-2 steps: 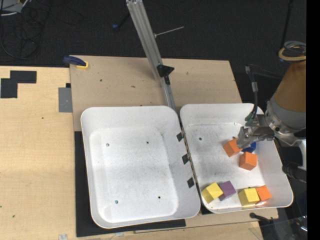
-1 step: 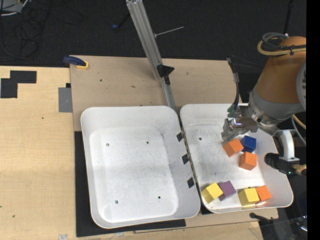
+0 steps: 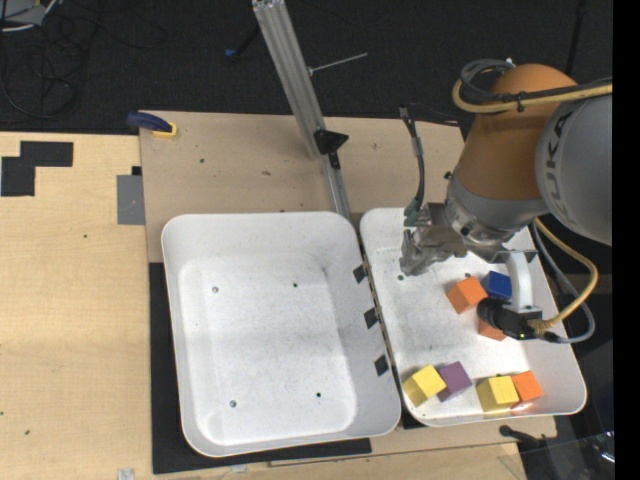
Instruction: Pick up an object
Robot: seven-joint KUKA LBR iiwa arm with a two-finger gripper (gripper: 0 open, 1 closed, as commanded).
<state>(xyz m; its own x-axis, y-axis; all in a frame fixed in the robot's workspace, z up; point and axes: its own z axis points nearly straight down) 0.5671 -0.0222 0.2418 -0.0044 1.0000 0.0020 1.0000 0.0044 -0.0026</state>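
My gripper (image 3: 414,256) hangs over the upper left part of the right bin (image 3: 385,230), just above its floor, and nothing shows in it. To its right lie an orange cube (image 3: 465,294) and a blue cube (image 3: 497,286), close together. A small red block (image 3: 491,331) sits partly under the arm's black fitting. Along the bin's front edge rest a yellow cube (image 3: 426,382), a purple cube (image 3: 454,377), a second yellow cube (image 3: 497,393) and a second orange cube (image 3: 526,386).
The left bin (image 3: 200,236) stands beside the right one, joined by black clips (image 3: 369,317). A slanted aluminium post (image 3: 296,73) rises behind the bins. A blue and yellow clamp (image 3: 152,123) lies at the bench's back left corner.
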